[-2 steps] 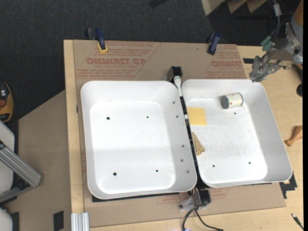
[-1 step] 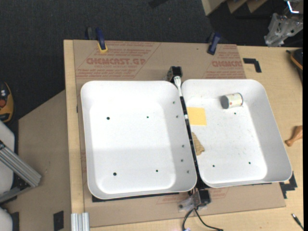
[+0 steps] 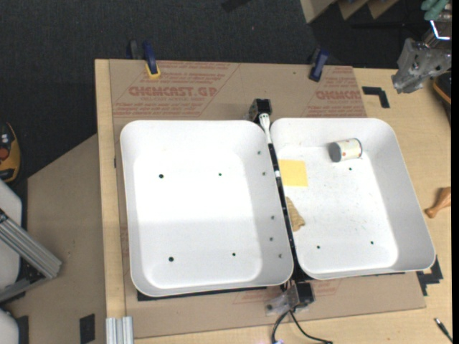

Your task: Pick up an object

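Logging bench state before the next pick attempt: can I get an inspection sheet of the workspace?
Surface: brown board with red lettering, bearing left bin and right bin side by side.
Job's things: small cylinder on its side, yellow square lying flat, tan scrap by the divider, all in the right bin.
Clutter: nothing seen in the left bin.
Grippers: gripper raised at upper right, beyond the bins; finger state unclear.
Cables: black cable at the front edge.
Surroundings: two clamps at the board's rear edge, dark carpet.
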{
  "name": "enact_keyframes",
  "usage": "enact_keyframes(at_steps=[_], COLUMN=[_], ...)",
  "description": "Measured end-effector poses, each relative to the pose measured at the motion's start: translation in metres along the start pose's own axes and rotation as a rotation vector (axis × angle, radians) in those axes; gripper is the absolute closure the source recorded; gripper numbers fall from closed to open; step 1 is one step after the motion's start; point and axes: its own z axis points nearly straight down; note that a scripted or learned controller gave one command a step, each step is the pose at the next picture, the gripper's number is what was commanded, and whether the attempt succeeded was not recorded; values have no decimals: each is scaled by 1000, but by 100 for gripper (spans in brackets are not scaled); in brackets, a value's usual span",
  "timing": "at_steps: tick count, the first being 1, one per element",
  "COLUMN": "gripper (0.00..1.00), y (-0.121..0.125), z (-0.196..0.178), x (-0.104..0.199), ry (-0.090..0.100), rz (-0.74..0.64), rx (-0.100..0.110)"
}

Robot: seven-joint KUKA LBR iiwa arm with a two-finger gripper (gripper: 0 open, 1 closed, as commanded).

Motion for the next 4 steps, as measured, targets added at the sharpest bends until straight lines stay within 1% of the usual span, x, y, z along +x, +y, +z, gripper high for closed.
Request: enact_keyframes(at_steps=[1, 2, 3, 4], gripper=[100, 0, 100, 0], y=[-41, -40, -39, -39], z=[4, 4, -7, -6], x=[33, 32, 32, 32], ry=[0, -2, -2, -2], rz=[3, 6, 6, 6], rx=[12, 11, 6, 8])
